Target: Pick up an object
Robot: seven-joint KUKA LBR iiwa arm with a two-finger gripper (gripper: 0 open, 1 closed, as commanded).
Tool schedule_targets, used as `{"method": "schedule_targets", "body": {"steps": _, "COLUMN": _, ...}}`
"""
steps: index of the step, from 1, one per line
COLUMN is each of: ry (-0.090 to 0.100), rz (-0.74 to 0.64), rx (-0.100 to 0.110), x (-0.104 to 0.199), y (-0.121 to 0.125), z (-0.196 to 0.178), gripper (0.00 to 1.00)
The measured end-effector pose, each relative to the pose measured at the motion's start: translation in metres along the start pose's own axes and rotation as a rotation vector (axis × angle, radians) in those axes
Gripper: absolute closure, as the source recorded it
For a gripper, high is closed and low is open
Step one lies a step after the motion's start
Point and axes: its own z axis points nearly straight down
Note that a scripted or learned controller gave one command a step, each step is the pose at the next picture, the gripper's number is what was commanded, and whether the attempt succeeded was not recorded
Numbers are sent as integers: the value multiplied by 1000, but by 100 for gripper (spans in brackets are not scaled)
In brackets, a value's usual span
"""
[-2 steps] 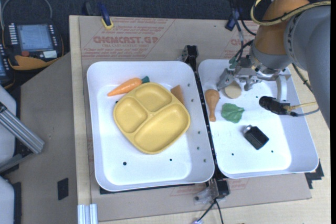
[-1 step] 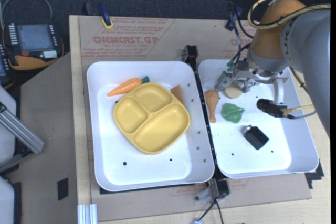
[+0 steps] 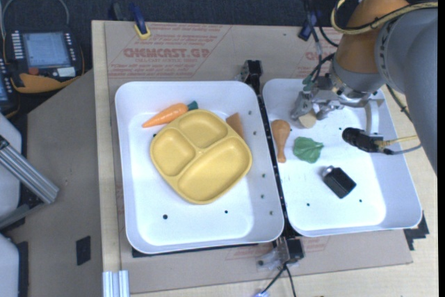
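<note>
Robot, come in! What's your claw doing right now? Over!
Claw low at right white bin far edge, over small tan piece. Green leafy toy, tan drumstick-shaped toy, black block lie nearby.

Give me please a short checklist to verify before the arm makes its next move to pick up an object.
1. Gripper is over the right bin: ok.
2. Something held between the jaws: cannot tell; a small tan piece sits right under them.
3. Green leaf lies free, apart from the black block: ok.
4. Drumstick has room around it: not ok, it lies against the bin's left wall.
5. Cable crossing the bin is out of the way: cannot tell.
</note>
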Motion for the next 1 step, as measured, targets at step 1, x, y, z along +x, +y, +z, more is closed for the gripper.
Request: {"method": "schedule_targets", "body": {"steps": 1, "ry": -1, "rz": 0, "rx": -8, "x": -2, "y": 7, "z": -63, "gripper": 100}}
